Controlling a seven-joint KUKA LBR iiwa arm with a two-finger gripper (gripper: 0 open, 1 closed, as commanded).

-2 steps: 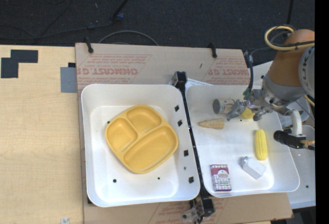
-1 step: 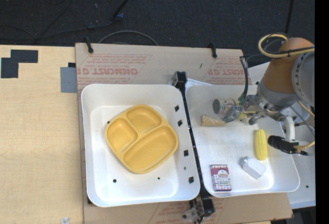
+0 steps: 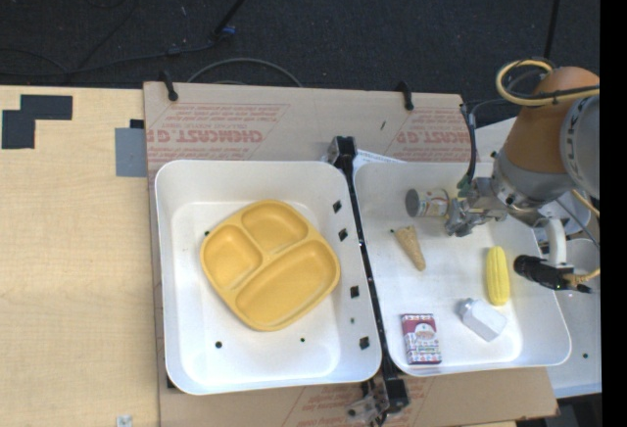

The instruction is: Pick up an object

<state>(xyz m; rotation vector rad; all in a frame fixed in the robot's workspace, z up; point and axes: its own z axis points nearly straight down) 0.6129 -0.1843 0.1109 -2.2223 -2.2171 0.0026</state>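
I am looking down at a slant on my worktop (image 3: 78,268), a pale wooden surface that carries two shallow white bins side by side on a sheet of cardboard.

The left bin (image 3: 186,337) holds a yellow divided plate (image 3: 270,263) with three compartments, lying flat and turned at an angle near the bin's middle.

The right bin (image 3: 539,342) holds the loose things I could pick up. A tan cone (image 3: 411,247) lies flat left of the bin's centre, its point aimed toward the upper left. A yellow corn cob (image 3: 498,275) lies lengthwise toward the right side. Just below it and close to it sits a small grey block (image 3: 481,319). A red and white box (image 3: 420,338) lies flat near the front edge, well apart from the cone.

My arm (image 3: 549,136), grey with an orange section, comes in from the right over the far part of the right bin. Its hand (image 3: 453,208) sits low near the bin's back wall, above and to the right of the cone, with a small grey cylinder (image 3: 415,203) just to its left. The hand is small and cluttered here, so I cannot tell how far it is open, nor whether it has hold of anything.
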